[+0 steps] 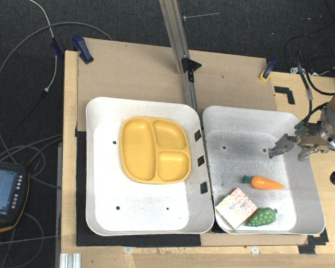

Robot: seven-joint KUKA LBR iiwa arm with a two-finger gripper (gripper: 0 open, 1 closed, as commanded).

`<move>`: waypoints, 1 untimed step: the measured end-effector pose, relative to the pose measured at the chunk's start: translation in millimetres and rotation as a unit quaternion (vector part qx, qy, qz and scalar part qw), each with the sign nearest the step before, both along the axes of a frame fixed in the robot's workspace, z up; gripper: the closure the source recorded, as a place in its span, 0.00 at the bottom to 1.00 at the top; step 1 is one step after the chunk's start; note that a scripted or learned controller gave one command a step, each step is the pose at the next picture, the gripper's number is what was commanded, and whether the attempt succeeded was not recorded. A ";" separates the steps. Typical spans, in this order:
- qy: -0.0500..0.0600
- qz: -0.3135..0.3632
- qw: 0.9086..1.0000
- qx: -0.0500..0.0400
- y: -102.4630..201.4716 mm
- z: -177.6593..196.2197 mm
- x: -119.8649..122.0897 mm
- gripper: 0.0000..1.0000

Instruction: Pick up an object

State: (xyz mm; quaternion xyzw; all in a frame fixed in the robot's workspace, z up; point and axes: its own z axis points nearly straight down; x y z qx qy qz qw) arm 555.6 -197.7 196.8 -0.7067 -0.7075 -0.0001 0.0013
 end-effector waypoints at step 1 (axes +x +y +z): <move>0.000 0.000 1.000 0.000 0.0 0.0 0.0 0.00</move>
